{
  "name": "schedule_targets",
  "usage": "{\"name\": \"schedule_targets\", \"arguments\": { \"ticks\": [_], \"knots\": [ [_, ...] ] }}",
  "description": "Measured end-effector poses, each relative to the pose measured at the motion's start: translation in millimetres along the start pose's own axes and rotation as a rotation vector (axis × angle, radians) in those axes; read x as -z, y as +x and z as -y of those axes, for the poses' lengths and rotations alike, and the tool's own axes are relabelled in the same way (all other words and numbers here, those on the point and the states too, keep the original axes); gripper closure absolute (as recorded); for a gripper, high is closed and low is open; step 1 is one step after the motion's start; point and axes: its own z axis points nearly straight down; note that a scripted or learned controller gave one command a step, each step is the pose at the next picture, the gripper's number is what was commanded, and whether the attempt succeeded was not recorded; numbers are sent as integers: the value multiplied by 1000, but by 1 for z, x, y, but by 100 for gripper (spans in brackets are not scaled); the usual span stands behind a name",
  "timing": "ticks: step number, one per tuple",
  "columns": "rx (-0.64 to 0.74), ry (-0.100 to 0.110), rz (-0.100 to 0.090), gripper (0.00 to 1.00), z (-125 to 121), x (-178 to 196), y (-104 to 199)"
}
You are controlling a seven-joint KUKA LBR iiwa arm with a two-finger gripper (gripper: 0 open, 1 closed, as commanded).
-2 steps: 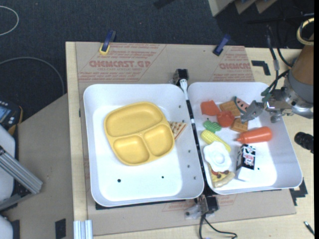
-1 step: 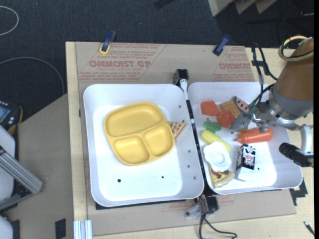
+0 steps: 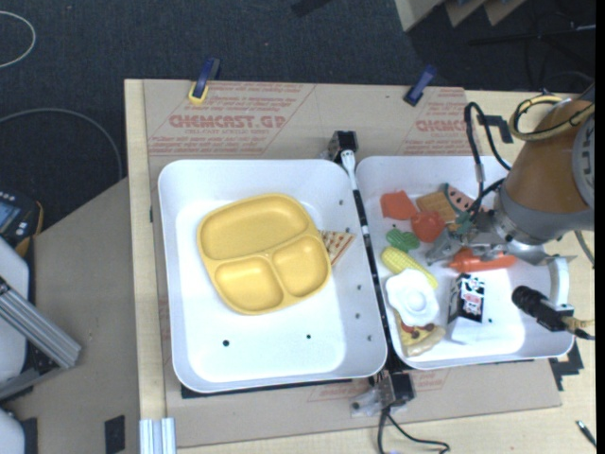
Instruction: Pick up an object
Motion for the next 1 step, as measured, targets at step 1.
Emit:
{"name": "schedule_targets", "arguments": {
  "ticks": [1],
  "knots": [
    [2,-24,6,0,-9,-9,-2]
  ]
}}
